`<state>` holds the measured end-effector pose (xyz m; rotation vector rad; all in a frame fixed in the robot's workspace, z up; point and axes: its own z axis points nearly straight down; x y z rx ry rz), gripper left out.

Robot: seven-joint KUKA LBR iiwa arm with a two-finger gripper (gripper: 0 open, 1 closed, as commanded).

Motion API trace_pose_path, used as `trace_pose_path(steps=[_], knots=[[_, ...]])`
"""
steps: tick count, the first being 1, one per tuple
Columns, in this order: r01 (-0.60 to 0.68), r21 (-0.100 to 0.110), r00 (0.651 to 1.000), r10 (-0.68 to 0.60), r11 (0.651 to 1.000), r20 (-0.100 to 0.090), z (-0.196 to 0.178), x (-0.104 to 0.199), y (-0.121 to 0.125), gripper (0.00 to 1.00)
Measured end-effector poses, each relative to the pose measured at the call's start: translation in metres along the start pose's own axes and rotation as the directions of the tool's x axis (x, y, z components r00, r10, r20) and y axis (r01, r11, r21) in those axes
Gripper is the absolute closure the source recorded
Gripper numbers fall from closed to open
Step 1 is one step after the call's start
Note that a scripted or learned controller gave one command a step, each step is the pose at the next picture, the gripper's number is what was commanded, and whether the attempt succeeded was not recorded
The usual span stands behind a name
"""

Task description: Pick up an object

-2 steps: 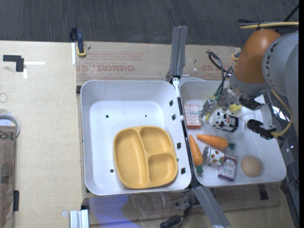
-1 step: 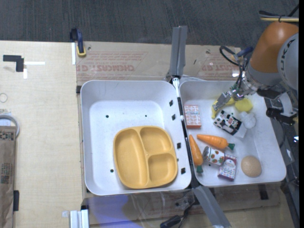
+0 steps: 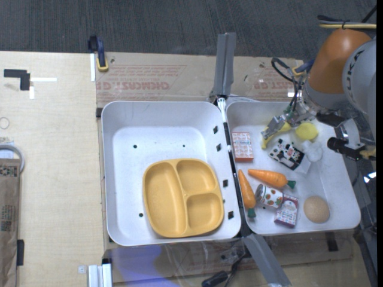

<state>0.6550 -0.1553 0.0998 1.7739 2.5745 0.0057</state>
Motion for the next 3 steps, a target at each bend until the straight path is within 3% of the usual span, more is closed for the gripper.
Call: trace_pose_path(steps=[1,2,3], knots=[[0.023,0.010,1.000,-0.023,1.000,-0.008,-0.089,-0.054,-0.048,0.00],[0.079,0.019,0.997,-0.078,0.997,-0.028,0.011,-0.056,-0.019,0.00],[0.080,0.010,0.997,-0.080,0.997,-0.014,0.000,-0.059,-0.017,1.00]])
